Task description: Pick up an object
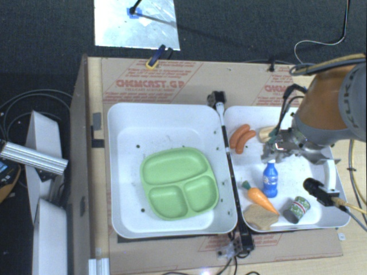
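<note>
you see the gripper (277, 148) low in the right white bin (328, 222), just above the small blue plastic bottle (270, 179). i cannot tell its state.

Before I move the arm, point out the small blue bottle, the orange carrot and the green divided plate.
small blue bottle (270, 180): camera view, on its blue body, below the white cap.
orange carrot (261, 199): camera view, middle of its orange length.
green divided plate (172, 166): camera view, floor of its large upper compartment.
</note>
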{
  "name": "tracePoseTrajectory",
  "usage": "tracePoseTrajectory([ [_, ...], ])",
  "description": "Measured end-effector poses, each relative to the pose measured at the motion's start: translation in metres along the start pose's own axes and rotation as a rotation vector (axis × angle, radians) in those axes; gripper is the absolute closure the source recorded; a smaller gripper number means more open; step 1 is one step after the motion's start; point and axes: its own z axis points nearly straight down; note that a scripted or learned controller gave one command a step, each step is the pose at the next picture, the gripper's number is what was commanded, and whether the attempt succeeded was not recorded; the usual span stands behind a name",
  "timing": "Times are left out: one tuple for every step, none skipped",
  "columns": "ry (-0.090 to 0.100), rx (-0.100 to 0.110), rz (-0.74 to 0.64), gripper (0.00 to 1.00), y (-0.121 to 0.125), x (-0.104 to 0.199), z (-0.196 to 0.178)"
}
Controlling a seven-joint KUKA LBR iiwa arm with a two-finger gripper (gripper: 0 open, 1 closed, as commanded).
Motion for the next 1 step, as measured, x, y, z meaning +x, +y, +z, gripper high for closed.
tracePoseTrajectory([
  [0.002, -0.003, -0.003, 1.00, -0.0347, 0.0310, -0.0756],
])
